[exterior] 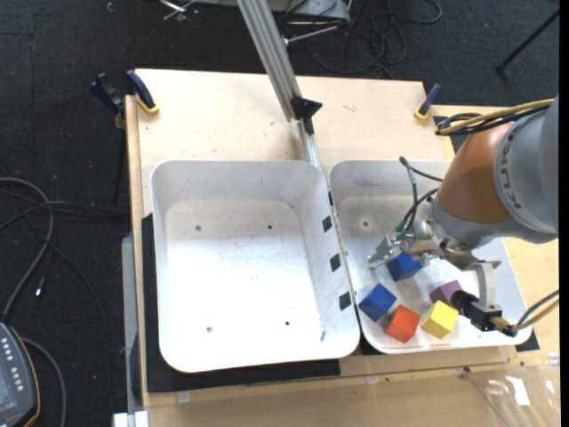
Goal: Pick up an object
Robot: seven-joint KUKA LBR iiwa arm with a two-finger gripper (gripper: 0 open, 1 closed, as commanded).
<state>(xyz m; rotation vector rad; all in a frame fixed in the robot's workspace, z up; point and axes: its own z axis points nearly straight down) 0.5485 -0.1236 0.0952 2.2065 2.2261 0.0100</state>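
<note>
Look first at the claw (402, 254), which sits low in the right bin (356, 194), with a blue block (405, 266) right at its tips; the metal parts crowd around that block, but you cannot tell from this slanted view whether the claw is clenched on it or released, so treat the grasp as unconfirmed. From the claw, the grey arm (524, 181) with its orange band (471, 181) rises toward two o'clock and leaves the frame at the right. Just beyond the claw at five o'clock you will find a second blue block (377, 302), lying near the bin's inner wall. Touching or nearly touching it at its own four o'clock is an orange block (402, 323), close to the bin's front rim. At three o'clock from the orange one sits a yellow block (439, 319), and just above that, at about twelve o'clock, a purple block (446, 292). A small black fitting (476, 311) with a cable hangs beside the yellow and purple blocks on their right. To the claw's nine o'clock, the left bin (240, 265) lies flush against the right one. Both bins rest on the pale wooden worktop (222, 114), and a slanted metal rail (269, 47) runs up from between the bins toward eleven o'clock.
</note>
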